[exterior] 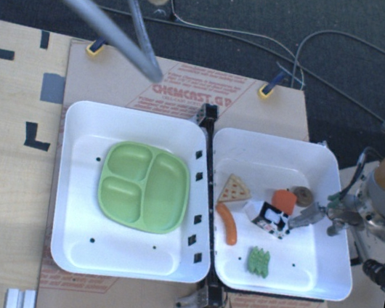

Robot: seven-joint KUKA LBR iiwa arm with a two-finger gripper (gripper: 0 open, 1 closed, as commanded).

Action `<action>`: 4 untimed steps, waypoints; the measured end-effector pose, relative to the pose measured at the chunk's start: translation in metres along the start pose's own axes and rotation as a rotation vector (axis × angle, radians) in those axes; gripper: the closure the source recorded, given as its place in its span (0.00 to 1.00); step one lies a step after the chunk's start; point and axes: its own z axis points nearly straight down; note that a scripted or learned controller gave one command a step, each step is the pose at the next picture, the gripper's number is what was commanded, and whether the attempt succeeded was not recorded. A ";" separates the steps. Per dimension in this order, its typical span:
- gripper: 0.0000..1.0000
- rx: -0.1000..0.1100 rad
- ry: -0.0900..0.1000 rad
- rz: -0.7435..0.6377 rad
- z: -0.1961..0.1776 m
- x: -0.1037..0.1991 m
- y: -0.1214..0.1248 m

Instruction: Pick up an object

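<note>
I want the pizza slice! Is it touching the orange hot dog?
Apart. The camera view shows a strip of white bin floor between the pizza slice and the orange hot dog below it.

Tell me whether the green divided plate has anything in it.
Empty. The green divided plate lies flat in the left bin, and all three compartments show bare green.
</note>
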 end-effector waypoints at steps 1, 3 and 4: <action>0.00 -0.011 -0.003 -0.004 -0.006 0.000 0.003; 0.00 -0.013 -0.005 -0.004 0.104 -0.002 0.000; 1.00 -0.013 -0.004 -0.005 0.094 -0.002 0.001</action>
